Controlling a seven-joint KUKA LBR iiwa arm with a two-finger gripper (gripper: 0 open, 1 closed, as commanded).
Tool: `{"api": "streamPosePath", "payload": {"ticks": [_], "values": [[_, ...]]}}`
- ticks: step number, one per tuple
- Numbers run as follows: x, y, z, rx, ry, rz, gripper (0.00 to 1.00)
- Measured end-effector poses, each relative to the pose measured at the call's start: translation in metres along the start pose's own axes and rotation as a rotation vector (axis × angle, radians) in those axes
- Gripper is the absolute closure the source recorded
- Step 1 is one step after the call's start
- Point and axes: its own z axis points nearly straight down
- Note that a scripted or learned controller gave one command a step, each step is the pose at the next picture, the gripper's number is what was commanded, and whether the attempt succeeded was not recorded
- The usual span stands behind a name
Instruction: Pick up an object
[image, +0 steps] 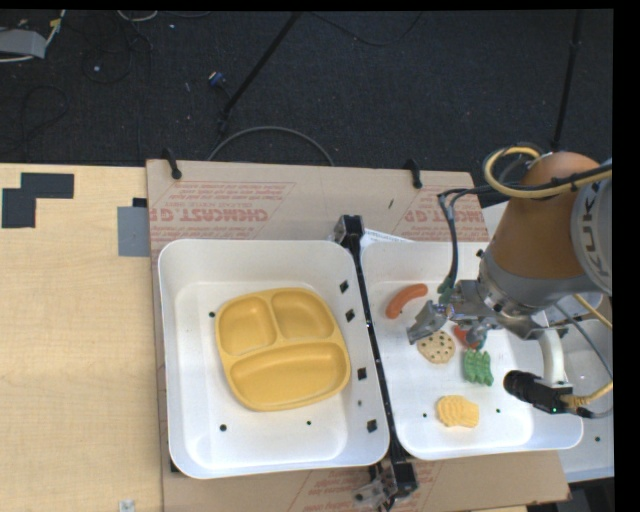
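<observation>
The gripper (432, 325) is lowered over a round cookie (436, 348) in the right bin (500, 435); nothing is yet lifted, and jaw state cannot be told.

A: How is the light?

B: Bright and even on the two shallow white plastic bins (190, 300), which look nearly washed out. The dark carpeted floor (300, 80) at the top stays dim, with little detail.

A: Any shadows?

B: Soft ones. The yellow three-compartment plastic tray (283, 347) throws a thin shadow along its lower rim, and the grey and orange arm (545, 235) darkens the bin floor beneath it.

A: Glare?

B: A mild sheen on the arm's orange band, and none that is harsh on the pale wooden surface (70, 350).

A: Sharpness?

B: Moderate. The picture is coarse and slightly soft; the small items in the right bin lack fine detail.
</observation>
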Motion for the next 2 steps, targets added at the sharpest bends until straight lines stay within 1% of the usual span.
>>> {"api": "streamPosePath", "payload": {"ticks": [1, 2], "values": [[0.000, 0.003, -0.006, -0.012, -0.001, -0.002, 0.00], [0.001, -0.001, 0.058, -0.007, -0.001, -0.001, 0.00]]}}
